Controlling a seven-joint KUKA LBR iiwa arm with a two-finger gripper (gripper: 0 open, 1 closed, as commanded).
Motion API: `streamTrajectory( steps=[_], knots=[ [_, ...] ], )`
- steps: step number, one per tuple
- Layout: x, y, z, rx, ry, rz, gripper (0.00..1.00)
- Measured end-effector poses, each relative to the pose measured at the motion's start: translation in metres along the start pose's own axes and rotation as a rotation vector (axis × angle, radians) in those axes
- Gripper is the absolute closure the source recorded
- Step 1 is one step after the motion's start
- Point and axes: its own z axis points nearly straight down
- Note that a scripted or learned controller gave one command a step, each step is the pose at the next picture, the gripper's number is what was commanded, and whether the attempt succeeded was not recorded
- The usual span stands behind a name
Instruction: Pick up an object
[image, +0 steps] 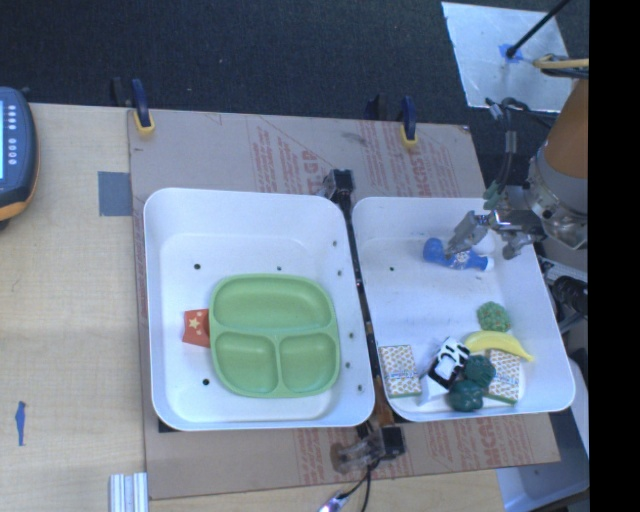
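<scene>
In the right bin (400, 300) lies a blue dumbbell-shaped toy (452, 256) near the back. My gripper (488, 236) hangs at the bin's back right, just right of and above that toy; one grey finger (464, 233) reaches down beside it. Near the front of the same bin are a green broccoli-like piece (492, 317), a yellow banana (500, 345), a black-and-white toy (449, 362), dark green pieces (470, 385) and two patterned packets (399, 369).
The left bin (170, 250) holds a green divided plate (273, 335) and a small red card (196, 327) at its left. Clamps sit on the cardboard's back edge. A blue-grey device (15, 150) lies at the far left.
</scene>
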Motion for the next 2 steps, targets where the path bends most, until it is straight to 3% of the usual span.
streamTrajectory(
  steps=[1,2],
  knots=[
    [-0.011,0.041,0.122,0.008,0.0,-0.003,0.0],
    [-0.035,0.079,0.147,-0.019,-0.007,-0.001,0.0]
  ],
)
